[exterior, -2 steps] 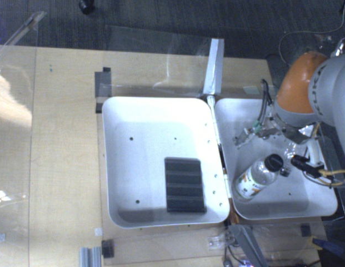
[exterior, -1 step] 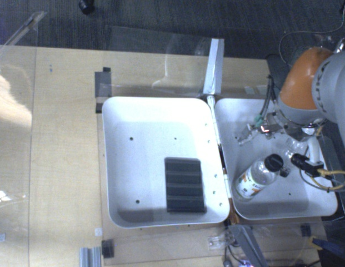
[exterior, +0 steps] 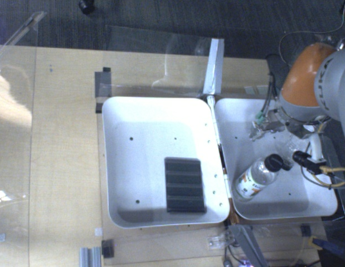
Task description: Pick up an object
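The tool [exterior: 265, 122], grip state unclear, hangs over the right bin [exterior: 322, 207] above a bottle [exterior: 258, 178] with an unreadable label.

Bench [exterior: 55, 166]: light wood-grain top, seen from above at a slant; dark floor beyond far edge.

On bench:
- Left bin [exterior: 114, 166]: shallow, white, rounded corners, approx. centre of bench.
- Right bin [exterior: 239, 118]: shallow, white, just beside left bin; adjoining rims look to be touching.
- Metal strip [exterior: 214, 65]: runs from far edge of bench to the gap btwn bins.
- Small black blocks [exterior: 106, 71] at left bin's outer corners, far and near.
- Clear panel [exterior: 16, 38]: stands along bench's left side, w/ glare patches.
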You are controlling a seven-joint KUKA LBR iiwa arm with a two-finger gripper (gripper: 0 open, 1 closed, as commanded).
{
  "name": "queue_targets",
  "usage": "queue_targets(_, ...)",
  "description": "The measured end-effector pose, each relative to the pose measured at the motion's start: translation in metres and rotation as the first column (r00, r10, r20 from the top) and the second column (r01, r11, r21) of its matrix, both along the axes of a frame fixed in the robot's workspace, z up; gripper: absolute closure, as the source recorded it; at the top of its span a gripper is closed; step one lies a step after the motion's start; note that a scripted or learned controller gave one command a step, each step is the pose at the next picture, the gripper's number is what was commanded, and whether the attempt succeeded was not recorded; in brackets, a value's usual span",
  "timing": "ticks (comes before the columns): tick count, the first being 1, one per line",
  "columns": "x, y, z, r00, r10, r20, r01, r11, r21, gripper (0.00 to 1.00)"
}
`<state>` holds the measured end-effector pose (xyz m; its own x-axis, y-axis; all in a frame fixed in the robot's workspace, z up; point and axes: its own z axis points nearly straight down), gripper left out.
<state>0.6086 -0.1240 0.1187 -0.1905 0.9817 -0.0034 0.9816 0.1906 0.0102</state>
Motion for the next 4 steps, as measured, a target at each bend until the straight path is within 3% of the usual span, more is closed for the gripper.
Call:
queue_targets(1, 0.0, 0.0, 0.0, 1.0, 0.001, 0.0, -0.001, 1.0, 0.0, 0.0)
queue_targets(2, -0.07, -0.075, -0.01, 0.991, -0.131, -0.007, 0.131, 0.991, 0.001, 0.0)
queue_targets(3, -0.07, -0.018, -0.029, 1.0, 0.03, 0.003, -0.03, 1.0, 0.0, 0.0)
queue_targets(4, -0.022, -0.027, -0.03, 0.984, -0.181, 0.001, 0.181, 0.984, 0.002, 0.0)
